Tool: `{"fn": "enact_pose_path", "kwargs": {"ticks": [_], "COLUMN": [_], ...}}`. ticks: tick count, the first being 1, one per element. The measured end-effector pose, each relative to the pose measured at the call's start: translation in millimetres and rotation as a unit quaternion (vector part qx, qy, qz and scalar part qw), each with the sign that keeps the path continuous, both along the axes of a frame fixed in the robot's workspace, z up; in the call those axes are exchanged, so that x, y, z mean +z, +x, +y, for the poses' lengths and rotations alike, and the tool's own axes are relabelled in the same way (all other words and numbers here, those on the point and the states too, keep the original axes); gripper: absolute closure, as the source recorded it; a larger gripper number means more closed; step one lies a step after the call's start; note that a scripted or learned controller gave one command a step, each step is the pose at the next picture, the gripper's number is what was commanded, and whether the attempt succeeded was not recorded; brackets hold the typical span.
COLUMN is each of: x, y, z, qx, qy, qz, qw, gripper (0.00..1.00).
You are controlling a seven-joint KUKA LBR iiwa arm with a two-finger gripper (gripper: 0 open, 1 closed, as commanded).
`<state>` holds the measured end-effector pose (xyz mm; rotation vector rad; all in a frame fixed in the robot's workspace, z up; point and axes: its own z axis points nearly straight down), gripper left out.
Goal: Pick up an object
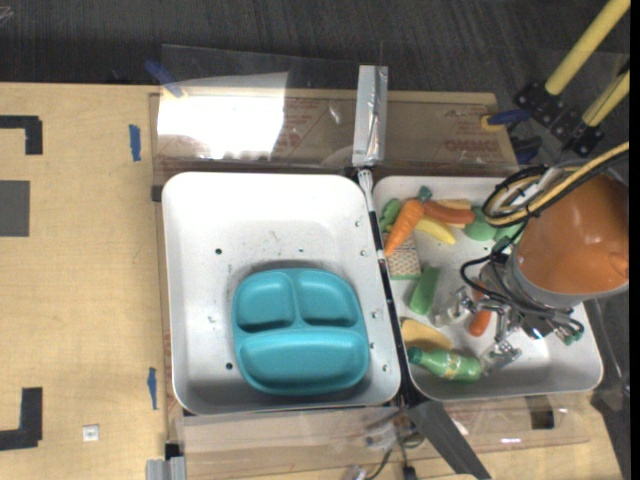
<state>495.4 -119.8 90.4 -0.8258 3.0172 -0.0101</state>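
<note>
The right bin [585, 368] holds several toy foods: an orange carrot [403, 223], a yellow banana-like piece [436, 232], a green block [425, 290], a tan waffle-like square [403, 263], a yellow piece [424, 333] and a green vegetable [448, 366] near the front. My gripper [484, 326] hangs low over the middle of this bin, under the orange wrist band [580, 243]. A small orange-red piece [481, 320] shows right at the gripper's metal tip. Whether that piece is gripped or just lies beneath is not visible.
The left bin [190, 268] carries a teal divided plate [298, 330] toward its front. A ridge [385, 288] separates the two bins. Cables and yellow tubes [590, 38] run from the arm at the upper right. A wooden bench [70, 268] lies to the left.
</note>
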Motion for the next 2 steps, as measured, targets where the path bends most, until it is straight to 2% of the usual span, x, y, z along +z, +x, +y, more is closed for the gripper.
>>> {"fn": "enact_pose_path", "kwargs": {"ticks": [1,2], "x": [-0.5,-0.7], "y": [50.4,2.9], "z": [8.8,-13.6], "qx": [0.036,0.018], "qy": [0.0,0.0008], "qz": [0.001,0.002], "qw": [0.9994,0.9998], "gripper": [0.0,0.0]}}
